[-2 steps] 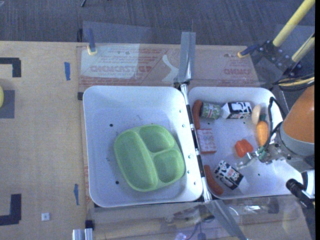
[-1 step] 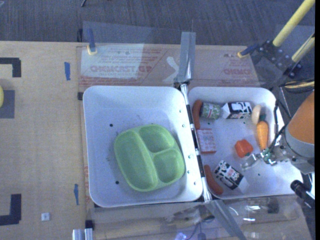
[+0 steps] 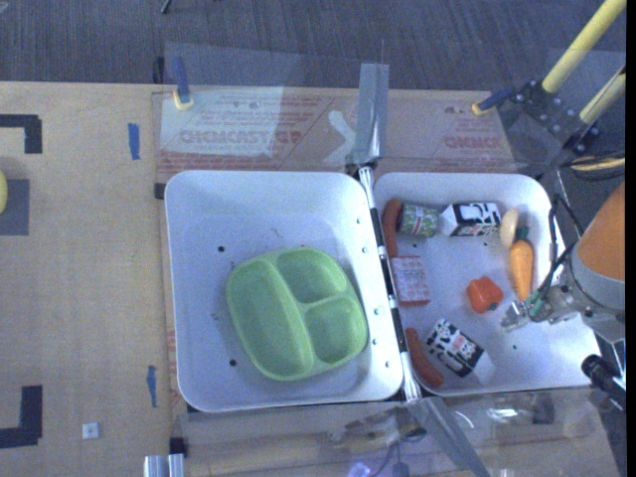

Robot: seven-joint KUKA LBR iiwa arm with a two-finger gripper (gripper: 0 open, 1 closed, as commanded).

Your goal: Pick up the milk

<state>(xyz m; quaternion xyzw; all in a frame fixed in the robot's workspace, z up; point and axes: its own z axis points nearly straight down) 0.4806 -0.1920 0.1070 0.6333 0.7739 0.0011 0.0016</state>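
The small black-and-white cow-patterned milk carton (image 3: 456,348) lies tilted in the right white plastic bin (image 3: 532,366), near its front edge. The two-finger gripper (image 3: 525,312) hovers just right of the carton, beside an orange carrot (image 3: 521,268); its grip state cannot be made out.

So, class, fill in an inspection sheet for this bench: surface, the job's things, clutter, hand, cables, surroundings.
Surface: two white bins side by side, left bin and right bin, on a wooden bench.
Job's things: two cow-patterned milk cartons, one at the rear, one at the front.
Clutter: green divided plate, carrot, green can, small orange piece.
Hand: hand low by the right wall, holding nothing visible.
Cables: dark cable above the hand.
Surroundings: grey carpet.
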